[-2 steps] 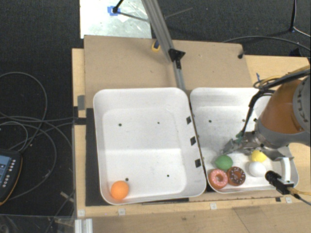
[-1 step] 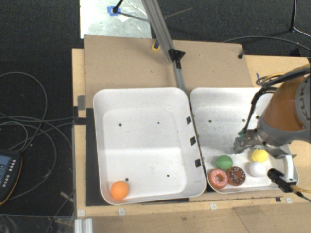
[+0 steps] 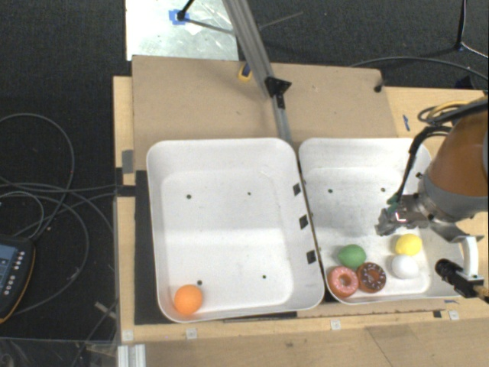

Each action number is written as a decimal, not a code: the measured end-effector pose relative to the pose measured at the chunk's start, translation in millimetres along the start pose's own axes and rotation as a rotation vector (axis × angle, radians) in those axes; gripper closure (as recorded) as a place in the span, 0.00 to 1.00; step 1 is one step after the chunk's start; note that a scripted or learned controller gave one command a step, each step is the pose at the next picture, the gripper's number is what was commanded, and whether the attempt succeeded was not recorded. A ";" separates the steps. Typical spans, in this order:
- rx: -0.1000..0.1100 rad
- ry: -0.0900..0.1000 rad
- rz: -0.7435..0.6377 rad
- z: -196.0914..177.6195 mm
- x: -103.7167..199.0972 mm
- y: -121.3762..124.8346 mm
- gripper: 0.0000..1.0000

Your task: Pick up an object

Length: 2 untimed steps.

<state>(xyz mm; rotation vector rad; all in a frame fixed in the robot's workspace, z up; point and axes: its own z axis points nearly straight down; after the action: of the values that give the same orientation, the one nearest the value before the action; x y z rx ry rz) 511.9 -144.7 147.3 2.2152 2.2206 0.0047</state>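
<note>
The right bin (image 3: 344, 167) holds a green ball (image 3: 351, 254), a pink frosted doughnut (image 3: 343, 281), a brown sprinkled doughnut (image 3: 372, 277), a yellow ball (image 3: 408, 244) and a white ball (image 3: 405, 266), all clustered near its front edge. An orange ball (image 3: 188, 299) lies in the front left corner of the left bin (image 3: 221, 159). My gripper (image 3: 393, 219) hangs over the right bin, just above and left of the yellow ball, with the arm's orange band behind it. Nothing shows between its fingers.
A slanted metal pole (image 3: 256, 44) crosses the cardboard behind the bins. Black clips (image 3: 303, 222) mark the seam between the two bins. Cables and a handheld pendant (image 3: 11, 270) lie on the dark floor to the left.
</note>
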 end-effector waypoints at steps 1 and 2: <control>-0.001 0.000 -0.002 -43.5 -3.1 1.4 1.00; -0.001 -0.001 -0.003 -84.0 -3.6 3.5 1.00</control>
<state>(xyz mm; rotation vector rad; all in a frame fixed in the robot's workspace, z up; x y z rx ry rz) 515.0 -148.2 231.3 2.2108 2.2232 0.0055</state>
